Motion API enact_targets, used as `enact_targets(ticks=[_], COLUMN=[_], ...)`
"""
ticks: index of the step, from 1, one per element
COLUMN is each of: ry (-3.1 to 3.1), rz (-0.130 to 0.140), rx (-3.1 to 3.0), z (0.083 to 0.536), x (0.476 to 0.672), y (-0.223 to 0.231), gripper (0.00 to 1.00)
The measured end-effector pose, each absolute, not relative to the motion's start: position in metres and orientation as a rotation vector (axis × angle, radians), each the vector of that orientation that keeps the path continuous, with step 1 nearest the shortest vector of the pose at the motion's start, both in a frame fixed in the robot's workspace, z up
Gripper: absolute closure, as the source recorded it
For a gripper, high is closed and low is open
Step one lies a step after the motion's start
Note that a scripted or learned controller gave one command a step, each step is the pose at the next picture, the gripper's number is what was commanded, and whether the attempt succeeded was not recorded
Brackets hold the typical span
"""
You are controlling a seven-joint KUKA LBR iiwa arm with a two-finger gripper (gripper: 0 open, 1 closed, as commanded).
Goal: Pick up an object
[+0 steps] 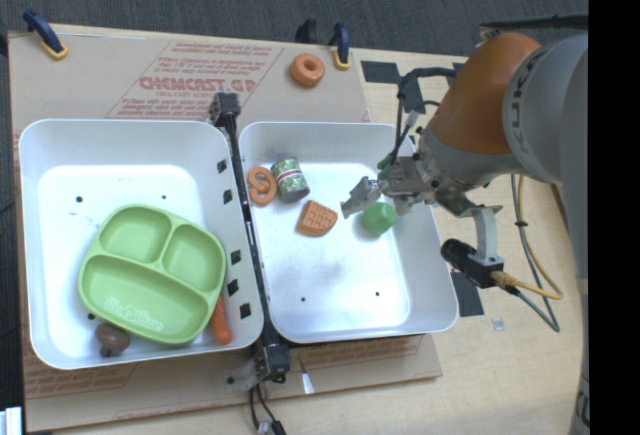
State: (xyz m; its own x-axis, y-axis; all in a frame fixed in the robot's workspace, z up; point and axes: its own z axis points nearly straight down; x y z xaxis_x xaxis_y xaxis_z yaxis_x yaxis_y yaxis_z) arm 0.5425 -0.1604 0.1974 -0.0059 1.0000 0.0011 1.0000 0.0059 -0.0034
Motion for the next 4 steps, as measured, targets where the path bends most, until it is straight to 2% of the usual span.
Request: enact_targets(ticks=[1,2,3,4], ry=[-2.227,-2.234,-2.228,-2.229], rz=[0.003,0.004,0.000,0.000], rx=[-2.210,-2.206,-2.218,-2.216], z=[0.091,0.102,0.210,0.210], x=[0.476,0.477,0.477,0.477], y=[-0.143,-0.144,-0.171,-0.171], gripper=[0.00,1.00,1.00,0.00])
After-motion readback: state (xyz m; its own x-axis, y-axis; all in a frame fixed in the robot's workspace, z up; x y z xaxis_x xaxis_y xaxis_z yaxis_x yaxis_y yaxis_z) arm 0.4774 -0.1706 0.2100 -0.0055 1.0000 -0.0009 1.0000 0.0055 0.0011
